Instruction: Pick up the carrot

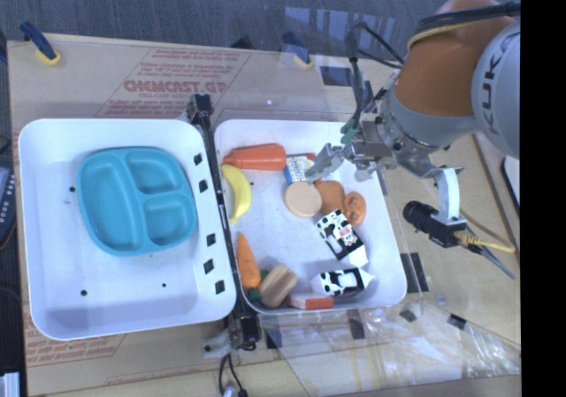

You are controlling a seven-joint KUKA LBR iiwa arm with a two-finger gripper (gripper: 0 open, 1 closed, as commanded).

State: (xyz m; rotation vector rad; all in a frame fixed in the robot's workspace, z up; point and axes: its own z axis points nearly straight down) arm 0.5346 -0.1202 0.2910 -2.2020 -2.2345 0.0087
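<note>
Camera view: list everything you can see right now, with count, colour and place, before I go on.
Bins: 2, white, side by side on the bench.
Divided tray: 1, blue, in the left-hand bin.
Carrot: 1, orange, right-hand bin, by its left wall.
Banana: 1, yellow, above the carrot.
Sausage-like piece: 1, orange-red, top of that bin.
Round disc: 1, tan, bin middle.
Cow-print cartons: 2, black and white, lower right.
Bread roll: 1, tan, bottom edge.
Clamps: 2, blue and yellow, bench top.
Arm: 1, grey and orange, right.
Gripper: 1, over the bin's top.
</note>
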